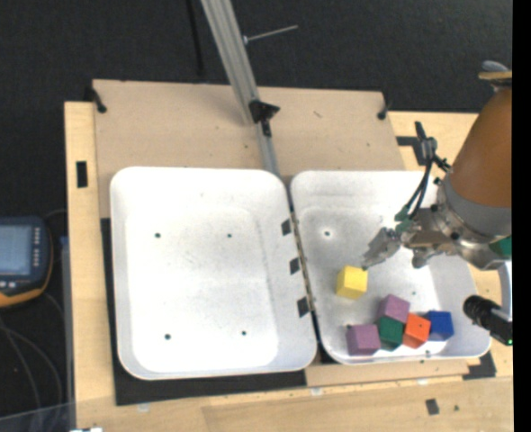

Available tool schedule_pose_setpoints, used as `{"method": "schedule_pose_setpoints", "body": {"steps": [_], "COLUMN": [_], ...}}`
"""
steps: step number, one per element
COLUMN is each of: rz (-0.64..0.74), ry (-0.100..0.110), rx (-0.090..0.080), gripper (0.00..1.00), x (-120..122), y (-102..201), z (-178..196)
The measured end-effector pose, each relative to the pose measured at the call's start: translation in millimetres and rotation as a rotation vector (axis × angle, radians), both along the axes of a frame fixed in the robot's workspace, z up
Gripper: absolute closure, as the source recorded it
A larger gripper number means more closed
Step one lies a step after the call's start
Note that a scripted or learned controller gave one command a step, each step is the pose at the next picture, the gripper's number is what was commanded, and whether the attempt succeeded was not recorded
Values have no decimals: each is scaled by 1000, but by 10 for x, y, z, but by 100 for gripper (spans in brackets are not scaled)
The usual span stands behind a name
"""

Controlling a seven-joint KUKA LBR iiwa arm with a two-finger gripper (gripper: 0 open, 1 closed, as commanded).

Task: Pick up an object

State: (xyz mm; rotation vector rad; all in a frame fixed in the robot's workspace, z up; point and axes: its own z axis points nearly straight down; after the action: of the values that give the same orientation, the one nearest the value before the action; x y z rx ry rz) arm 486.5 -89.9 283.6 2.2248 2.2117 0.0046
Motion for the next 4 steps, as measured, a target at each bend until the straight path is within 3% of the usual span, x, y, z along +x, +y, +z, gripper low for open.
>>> {"method": "schedule_pose_setpoints", "body": {"steps": [1, 2, 3, 4], "rz": [9, 5, 5, 14], "ry": [8, 4, 0, 2], "rx": [-1, 1, -2, 3], "gripper": [0, 0, 0, 0], "x": [798, 788, 1386, 1475], "y": [-83, -77, -473, 234], "z": [-974, -929, -999, -860]}}
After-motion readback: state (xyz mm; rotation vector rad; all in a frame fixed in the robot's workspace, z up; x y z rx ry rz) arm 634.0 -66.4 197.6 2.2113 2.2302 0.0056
